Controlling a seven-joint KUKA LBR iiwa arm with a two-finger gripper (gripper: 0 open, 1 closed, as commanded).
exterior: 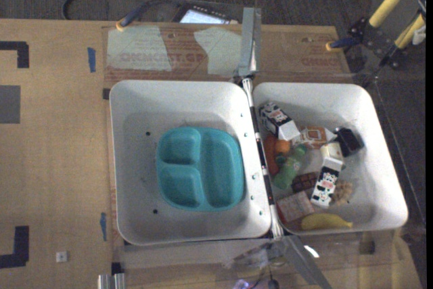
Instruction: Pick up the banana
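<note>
The banana (326, 221) lies in the right bin (379, 145), at its near edge, just beside a small pink packet (295, 205) and a black-and-white carton (325, 187). The left bin (135, 112) carries a teal divided plate (201, 168). About my claw, I cannot tell its state.

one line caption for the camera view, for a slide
Banana lies at the near edge of the cluttered right bin; a teal divided tray sits in the left bin.

teal divided plate (200, 168) in left bin (128, 105)
</note>
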